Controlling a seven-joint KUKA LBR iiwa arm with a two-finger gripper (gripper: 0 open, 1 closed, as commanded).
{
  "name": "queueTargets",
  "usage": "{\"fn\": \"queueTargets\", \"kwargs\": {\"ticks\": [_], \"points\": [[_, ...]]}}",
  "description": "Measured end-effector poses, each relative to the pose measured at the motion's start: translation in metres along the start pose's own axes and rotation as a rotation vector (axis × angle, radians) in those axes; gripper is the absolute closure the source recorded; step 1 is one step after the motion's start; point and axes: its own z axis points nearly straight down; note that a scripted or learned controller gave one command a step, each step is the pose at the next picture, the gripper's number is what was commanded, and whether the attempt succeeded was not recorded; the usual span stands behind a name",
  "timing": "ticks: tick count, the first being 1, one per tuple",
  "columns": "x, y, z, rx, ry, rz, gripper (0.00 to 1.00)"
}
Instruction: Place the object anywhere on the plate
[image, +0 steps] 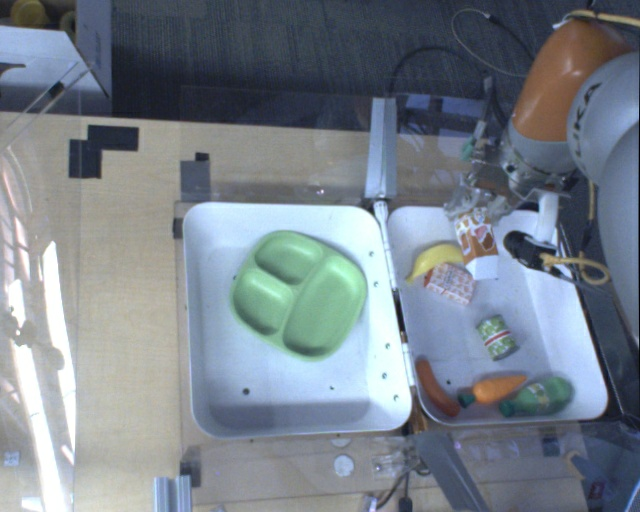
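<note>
**Carton Aloft, Plate Waiting Across the Divider**

While the green plate (300, 293) lies bare in the left bin (215, 400), well off to the gripper's left, an orange-and-white carton (477, 243) hangs upright directly beneath the gripper (480, 205), its top apparently pinched between the fingers at the back of the right bin (590, 385). The jaws look drawn in narrow on the carton's upper edge, though the grip point is small and partly hidden by the wrist.

Just below the held carton sit a yellow banana (432, 260) and a red-and-white packet (450, 284), both nearly touching its lower end. Farther from the gripper, toward the front of the same bin, lie a small green-labelled can (497, 336), a brown sausage (436, 388), a carrot (497, 388) and a green bottle (538, 396), the last three crowded along the front wall.

The hold seems shallow, so the carton could slip or swing on the way over. A low carry risks clipping the metal divider (380, 160) between the bins, and the carton's bottom could drag the banana or packet as it leaves. Released tall and upright, it may also topple off the plate's raised ridges and roll onto the bin floor.
</note>
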Motion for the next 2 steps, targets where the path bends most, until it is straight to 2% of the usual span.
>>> {"fn": "queueTargets", "kwargs": {"ticks": [1,2], "points": [[0.101,-0.021,0.014,0.003,0.001,-0.094,1.0],[0.173,-0.053,0.014,0.003,0.002,-0.201,1.0]]}}
